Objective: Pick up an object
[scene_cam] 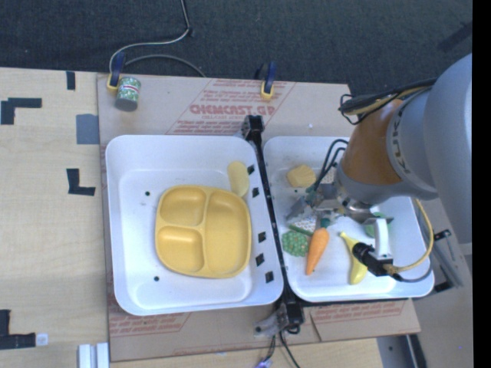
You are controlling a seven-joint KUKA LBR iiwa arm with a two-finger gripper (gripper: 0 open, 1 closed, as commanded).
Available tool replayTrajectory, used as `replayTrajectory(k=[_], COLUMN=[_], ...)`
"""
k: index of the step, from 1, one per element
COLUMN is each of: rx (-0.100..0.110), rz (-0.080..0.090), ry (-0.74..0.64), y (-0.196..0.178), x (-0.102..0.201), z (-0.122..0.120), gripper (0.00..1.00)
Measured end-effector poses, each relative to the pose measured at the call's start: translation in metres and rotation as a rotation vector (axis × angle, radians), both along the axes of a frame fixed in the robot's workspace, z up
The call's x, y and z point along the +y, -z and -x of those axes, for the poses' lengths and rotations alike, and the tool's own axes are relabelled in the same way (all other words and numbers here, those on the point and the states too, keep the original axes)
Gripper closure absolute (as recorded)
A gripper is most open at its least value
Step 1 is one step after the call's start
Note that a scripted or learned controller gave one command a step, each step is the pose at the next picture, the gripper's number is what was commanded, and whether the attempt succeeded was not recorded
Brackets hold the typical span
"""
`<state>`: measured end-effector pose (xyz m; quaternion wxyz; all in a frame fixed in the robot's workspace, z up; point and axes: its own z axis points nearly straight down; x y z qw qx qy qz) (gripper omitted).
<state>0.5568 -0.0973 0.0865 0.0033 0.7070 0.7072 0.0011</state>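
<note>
Right bin crowded – carrot, banana beside pincer (state unclear).

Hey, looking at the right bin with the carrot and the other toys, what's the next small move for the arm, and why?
Probably a short descent onto the carrot. The end effector sits just above it in the right bin, and nothing is visibly held. The carrot lies close beside a green toy, so a centered approach seems wise.
</note>
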Motion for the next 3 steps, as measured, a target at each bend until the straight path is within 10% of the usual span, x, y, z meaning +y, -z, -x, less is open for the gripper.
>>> replayTrajectory(k=[1,2,3], rx=[0.000,0.000,0.007], rz=[-0.001,-0.003,-0.004], ry=[0.000,0.000,-0.001], y=[0.000,-0.010,-0.098], x=[0.002,0.002,0.028], z=[0.041,0.040,0.068], gripper=[0.00,1.00,1.00])
